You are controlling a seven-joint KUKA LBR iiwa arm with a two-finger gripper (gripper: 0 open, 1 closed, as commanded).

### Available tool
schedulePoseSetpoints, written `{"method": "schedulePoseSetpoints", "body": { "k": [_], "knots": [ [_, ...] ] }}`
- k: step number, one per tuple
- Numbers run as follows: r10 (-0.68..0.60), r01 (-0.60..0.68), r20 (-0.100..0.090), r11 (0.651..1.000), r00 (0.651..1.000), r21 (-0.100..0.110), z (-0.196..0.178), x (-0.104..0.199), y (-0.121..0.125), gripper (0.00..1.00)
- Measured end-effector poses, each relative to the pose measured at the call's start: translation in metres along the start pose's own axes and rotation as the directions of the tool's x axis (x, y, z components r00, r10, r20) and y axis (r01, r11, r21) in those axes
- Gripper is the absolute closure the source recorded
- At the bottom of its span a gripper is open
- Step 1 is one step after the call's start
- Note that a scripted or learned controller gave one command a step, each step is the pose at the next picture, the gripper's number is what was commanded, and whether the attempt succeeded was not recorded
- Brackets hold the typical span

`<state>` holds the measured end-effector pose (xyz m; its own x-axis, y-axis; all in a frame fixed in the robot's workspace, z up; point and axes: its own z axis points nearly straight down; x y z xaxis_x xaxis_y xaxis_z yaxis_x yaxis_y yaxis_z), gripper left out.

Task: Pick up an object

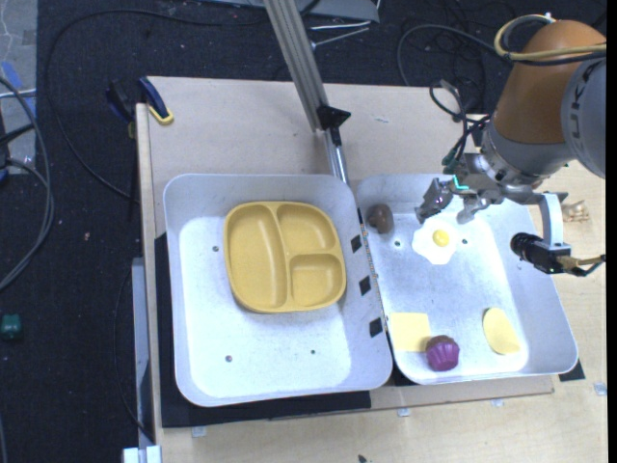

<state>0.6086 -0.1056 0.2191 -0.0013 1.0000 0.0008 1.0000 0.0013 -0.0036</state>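
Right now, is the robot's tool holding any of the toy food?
Tool: open, holding nothing, hanging just above the toy fried egg in the right bin.

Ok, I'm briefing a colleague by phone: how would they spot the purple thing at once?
Find the right-hand white bin, the one without the yellow divided tray. Go to its near edge, where the purple toy touches the corner of a flat yellow square. It is the bin's sole purple item, small, rounded and lumpy; the others are yellow, white or brown.
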Motion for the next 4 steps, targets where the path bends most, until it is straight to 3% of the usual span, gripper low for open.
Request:
{"method": "schedulePoseSetpoints", "body": {
  "k": [1,3,4],
  "knots": [
    [0.0,0.0,0.001,1.0,1.0,-0.003,-0.001,0.0,0.001,0.0],
    [0.003,-0.003,0.001,1.0,1.0,0.001,0.096,-0.009,-0.003,0.0],
    [0.002,-0.002,0.003,1.0,1.0,-0.006,0.126,-0.009,-0.002,0.0]
  ]
}}
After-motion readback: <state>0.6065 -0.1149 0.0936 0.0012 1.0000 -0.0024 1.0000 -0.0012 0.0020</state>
